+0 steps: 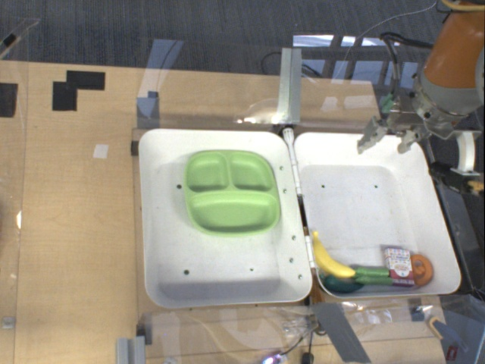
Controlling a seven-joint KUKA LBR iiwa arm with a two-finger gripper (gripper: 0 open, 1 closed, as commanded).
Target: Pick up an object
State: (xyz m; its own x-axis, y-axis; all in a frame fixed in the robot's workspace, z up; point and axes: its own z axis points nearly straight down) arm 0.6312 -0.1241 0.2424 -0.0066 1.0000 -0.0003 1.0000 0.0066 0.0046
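In the right bin (364,196), several small objects lie along the near edge: a yellow banana (327,258), a dark green vegetable (362,277), a small red and white packet (397,261) and an orange round thing (421,270). My gripper (386,140) hangs open over the bin's far right corner, its two grey fingers (368,139) spread apart with nothing between them. It stands well away from the objects, which lie toward the camera from it.
The left bin (163,271) holds a green divided plate (229,191) in its middle. A metal divider (295,196) runs between the bins. Cables and a metal post (289,82) stand behind the bins. The orange-banded arm (455,51) reaches in at the upper right.
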